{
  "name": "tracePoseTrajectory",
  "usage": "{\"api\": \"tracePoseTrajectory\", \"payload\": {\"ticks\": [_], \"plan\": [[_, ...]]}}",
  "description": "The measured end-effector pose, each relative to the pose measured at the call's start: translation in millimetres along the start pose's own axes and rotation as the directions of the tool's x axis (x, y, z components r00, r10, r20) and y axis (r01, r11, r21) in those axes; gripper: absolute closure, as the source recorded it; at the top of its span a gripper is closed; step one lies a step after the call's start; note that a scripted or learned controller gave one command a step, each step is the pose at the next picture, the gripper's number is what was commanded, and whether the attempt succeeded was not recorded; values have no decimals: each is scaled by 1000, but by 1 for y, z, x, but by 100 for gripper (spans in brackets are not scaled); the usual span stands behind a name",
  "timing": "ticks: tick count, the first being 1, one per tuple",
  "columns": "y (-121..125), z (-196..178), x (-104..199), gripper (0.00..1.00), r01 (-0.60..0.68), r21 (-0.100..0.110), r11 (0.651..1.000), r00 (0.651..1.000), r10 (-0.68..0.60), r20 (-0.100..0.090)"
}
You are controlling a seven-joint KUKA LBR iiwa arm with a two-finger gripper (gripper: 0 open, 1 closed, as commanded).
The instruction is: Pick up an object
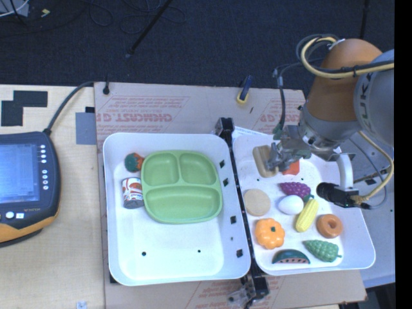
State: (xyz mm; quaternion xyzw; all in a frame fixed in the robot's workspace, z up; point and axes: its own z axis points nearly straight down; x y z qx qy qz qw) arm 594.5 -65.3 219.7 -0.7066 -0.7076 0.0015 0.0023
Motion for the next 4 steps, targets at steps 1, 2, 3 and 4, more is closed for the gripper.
{"api": "tracePoseTrajectory", "payload": {"ticks": [1,2,3,4], "plan": [[-3,1,5,100,1,0,1000,1000,-1,0],[9,-15,4,100,-1,-4,1000,1000,1,1],[-7,-9,2,100,-2,0,1000,1000,2,1],[3,0,15,100,0,-2,1000,1000,1,1]]}}
